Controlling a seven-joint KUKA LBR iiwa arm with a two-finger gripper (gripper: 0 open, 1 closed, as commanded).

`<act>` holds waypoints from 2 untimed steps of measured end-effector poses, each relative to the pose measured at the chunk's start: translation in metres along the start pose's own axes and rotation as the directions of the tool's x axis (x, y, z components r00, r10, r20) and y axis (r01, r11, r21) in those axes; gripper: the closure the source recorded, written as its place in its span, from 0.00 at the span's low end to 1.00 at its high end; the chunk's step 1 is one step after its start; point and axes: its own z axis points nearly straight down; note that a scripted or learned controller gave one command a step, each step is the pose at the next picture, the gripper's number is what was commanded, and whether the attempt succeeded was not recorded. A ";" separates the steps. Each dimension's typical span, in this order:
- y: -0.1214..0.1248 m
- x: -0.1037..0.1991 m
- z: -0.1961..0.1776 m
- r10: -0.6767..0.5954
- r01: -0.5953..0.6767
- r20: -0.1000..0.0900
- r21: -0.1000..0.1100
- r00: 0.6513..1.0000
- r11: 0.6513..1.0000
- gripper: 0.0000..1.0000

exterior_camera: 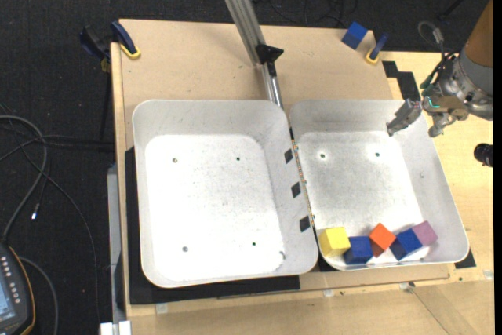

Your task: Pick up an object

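Observation:
Several small blocks lie bunched along the near edge of the right bin [353, 176]: a yellow block [335, 239], a blue block [360, 249], an orange block [382, 237], a second blue block [406, 244] and a purple block [424, 232]. My gripper [420, 120] hangs over the far right rim of that bin, well away from the blocks. It is open, its two fingers spread apart with nothing between them.
The left bin [208, 192] adjoins the right one. Another blue block [355, 34] sits on the wooden bench beyond the bins, next to a yellow clamp [373, 51]. A metal pole [239, 0] slants across the far side.

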 end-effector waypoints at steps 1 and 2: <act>0.003 0.073 0.080 -0.006 0.006 -0.005 0.007 1.000 1.000 0.00; -0.012 0.072 -0.048 -0.001 0.001 0.002 -0.010 1.000 1.000 0.00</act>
